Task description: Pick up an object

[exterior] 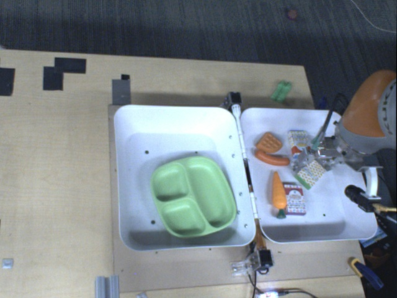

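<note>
I am hovering the two-finger gripper [308, 161] over the pale patterned packet [312, 173] just right of the orange toy carrot [278, 192] in the right white bin [329, 228], grasp state unclear, so nothing looks lifted yet.

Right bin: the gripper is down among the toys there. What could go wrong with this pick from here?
The gripper sits in a tight cluster, so it may pinch the patterned packet and a neighbour together, or slip off both. The hot dog, waffle and carrot lie close by and could get shoved aside. The packet looks flat, so the fingers may close over it and come up with nothing.
</note>
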Motion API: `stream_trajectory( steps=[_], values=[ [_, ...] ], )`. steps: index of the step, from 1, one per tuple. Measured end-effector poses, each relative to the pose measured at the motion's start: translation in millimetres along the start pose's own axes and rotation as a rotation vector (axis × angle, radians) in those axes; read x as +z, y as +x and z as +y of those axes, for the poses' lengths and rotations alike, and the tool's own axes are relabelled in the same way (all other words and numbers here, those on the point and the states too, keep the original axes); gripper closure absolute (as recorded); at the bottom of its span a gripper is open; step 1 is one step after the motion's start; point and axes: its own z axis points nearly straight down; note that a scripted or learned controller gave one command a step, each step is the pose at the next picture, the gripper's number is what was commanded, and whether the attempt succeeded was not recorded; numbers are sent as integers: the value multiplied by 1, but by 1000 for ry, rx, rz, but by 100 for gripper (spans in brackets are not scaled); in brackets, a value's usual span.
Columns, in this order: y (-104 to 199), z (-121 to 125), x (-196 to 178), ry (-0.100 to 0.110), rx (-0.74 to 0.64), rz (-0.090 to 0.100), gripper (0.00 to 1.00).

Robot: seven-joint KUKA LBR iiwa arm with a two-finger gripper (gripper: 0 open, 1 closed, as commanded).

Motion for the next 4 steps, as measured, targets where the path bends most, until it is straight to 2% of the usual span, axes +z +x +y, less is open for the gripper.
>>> stream_trajectory(
  steps=[1,2,3,4],
  values=[
    [0,2,-12,-7,-1,-2,100],
    [0,2,-12,-6,-1,-1,0],
    [10,-20,-1,-2,1,-1,0],
    [11,-18,-13,-9,0,-3,100]
  ],
)
